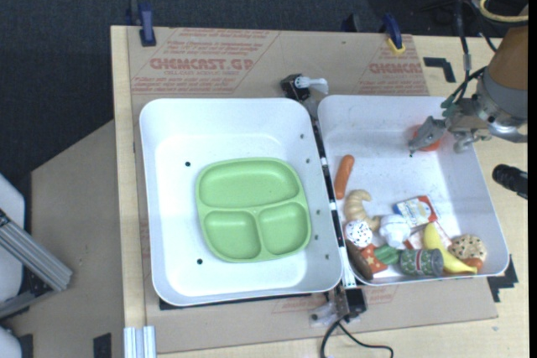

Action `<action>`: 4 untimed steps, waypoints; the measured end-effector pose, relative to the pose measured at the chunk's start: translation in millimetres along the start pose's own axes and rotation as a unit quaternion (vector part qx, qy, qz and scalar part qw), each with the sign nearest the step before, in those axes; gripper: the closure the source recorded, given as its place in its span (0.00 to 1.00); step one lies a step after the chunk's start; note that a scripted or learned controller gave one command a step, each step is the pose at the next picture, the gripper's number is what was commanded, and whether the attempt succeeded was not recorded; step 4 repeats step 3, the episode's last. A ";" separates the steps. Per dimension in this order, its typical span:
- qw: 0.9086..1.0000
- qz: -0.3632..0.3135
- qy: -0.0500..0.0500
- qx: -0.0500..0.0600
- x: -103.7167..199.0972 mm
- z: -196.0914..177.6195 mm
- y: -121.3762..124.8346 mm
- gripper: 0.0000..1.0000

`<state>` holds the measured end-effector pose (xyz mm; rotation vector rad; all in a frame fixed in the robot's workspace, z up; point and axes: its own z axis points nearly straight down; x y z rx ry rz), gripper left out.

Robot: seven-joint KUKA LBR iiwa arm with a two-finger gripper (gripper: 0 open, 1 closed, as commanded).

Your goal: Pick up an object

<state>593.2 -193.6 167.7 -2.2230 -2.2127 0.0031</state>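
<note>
A KUKA arm, grey with an orange band above the wrist, reaches in from the right over the right bin, its gripper low above the bin's upper right area. A small orange-red object sits at the gripper's tips, between or just under the fingers; whether the fingers are clamped on it, or merely beside it, cannot be told from here. Little of the object is visible: a short flat smear of orange-red, its long axis running roughly left to right across the bin floor. The wrist points leftward and down, with the fingers angled toward the middle of the bench.

Lower in the same bin, a carrot lies near the left wall, its long axis close to upright in the view, tilted slightly. Below it a cluster of toys crowds the bottom edge: a white die, a banana, a cookie and a green can. In the left bin, a green divided plate rests flat near the centre.
</note>
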 end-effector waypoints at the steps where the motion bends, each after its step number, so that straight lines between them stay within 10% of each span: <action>1: 1.000 -0.004 -0.002 -0.006 4.2 28.7 70.8 0.00; 2: 1.000 -0.001 -0.004 -0.009 -32.2 -88.4 74.6 0.00; 3: 1.000 -0.003 0.000 0.001 -9.2 17.6 72.2 0.00; 4: 1.000 -0.003 0.000 0.001 -9.2 17.6 72.2 0.00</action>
